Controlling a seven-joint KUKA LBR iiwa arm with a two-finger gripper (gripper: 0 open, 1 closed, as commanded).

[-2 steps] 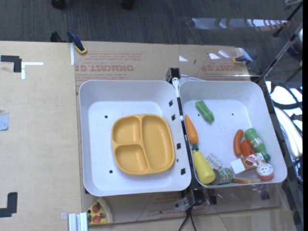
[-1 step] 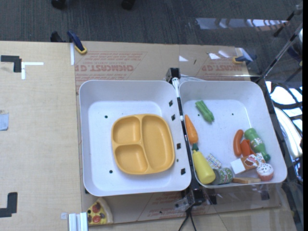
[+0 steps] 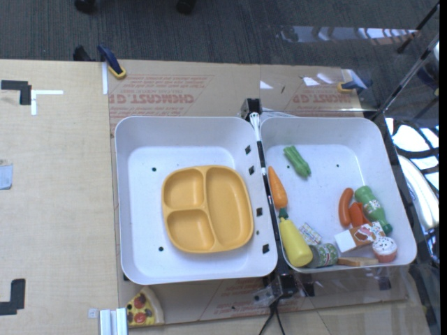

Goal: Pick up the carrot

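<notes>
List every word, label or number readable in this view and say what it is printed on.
"CHEMCAST GP", red, upside down: cardboard sheet above the left bin.
The same red print right of it on the cardboard, above the right bin: too faint to read.
Labels on the green bottle and small can: too small to read.

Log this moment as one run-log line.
carrot: right bin, against left wall, untouched | yellow plate: left bin | step: pick not yet done

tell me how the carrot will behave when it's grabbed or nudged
The carrot looks like smooth moulded plastic, so probably stiff, light and a bit slippery. Its rounded, tapered body lies along the right bin's left wall, so a nudge may roll it.
</notes>
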